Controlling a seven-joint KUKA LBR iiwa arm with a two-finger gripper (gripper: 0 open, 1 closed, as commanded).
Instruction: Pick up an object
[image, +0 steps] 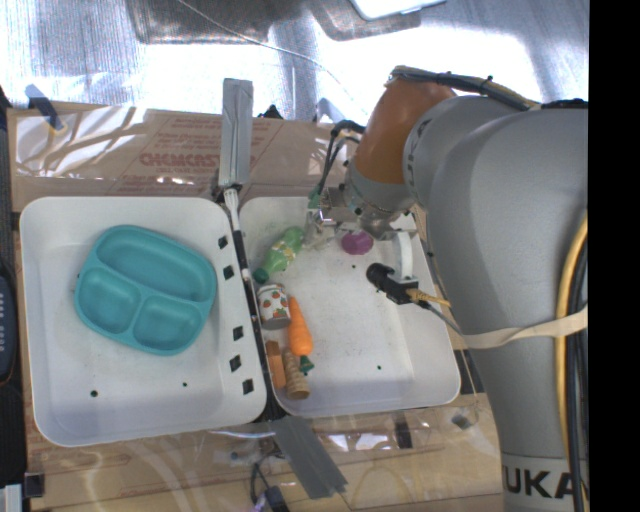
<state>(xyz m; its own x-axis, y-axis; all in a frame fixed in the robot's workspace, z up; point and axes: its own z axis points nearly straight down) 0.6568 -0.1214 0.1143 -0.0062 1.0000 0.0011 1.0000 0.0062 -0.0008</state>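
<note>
Camera view: gripper (335, 222) low at upper middle of right bin (420, 370), beside purple toy (356, 241), likely for a grab; jaw opening impossible to tell.

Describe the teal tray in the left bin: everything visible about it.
The tray is a teal divided plate, plastic by its look, with rounded corners and three compartments: one large, two smaller. It lies flat and right side up, turned at a slant, on the floor of the left bin, apart from the walls. Nothing rests in it or touches it.
</note>
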